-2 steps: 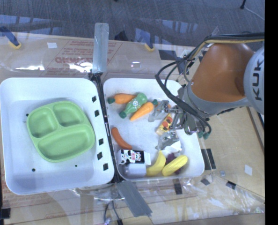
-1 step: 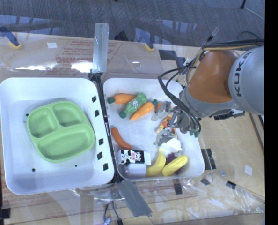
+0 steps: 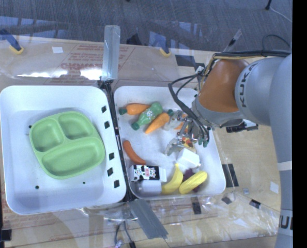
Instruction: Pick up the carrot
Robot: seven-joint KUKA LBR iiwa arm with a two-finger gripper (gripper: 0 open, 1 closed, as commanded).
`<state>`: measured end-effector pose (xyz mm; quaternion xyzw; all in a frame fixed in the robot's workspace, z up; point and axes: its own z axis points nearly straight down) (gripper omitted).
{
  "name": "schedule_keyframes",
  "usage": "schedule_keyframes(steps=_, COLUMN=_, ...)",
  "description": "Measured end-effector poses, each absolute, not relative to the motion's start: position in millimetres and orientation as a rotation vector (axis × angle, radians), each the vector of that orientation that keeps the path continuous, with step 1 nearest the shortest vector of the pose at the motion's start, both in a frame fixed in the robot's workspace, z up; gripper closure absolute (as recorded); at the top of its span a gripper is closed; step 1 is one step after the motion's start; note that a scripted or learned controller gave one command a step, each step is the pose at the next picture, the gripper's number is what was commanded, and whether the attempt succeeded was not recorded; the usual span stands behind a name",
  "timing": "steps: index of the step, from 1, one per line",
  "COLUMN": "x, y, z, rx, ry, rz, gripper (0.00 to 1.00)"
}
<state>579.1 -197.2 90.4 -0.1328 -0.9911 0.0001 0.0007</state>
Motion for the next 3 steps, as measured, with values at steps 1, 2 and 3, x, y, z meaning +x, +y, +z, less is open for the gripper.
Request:
schedule_keyframes(steps=1, x=582.2, y=-196, z=104, rx=-0.403, ry=-3.122, rz=0.003, gripper=1.0)
schedule_keyframes(steps=2, x=595.8, y=-135, z=176, rx=-0.737, ry=-3.06, rz=-0.001, gripper=1.0)
schedule_keyframes(steps=3, x=611.5, y=-61, z=192, rx=-1.192, ry=-2.908, rz=-0.001, gripper=1.0)
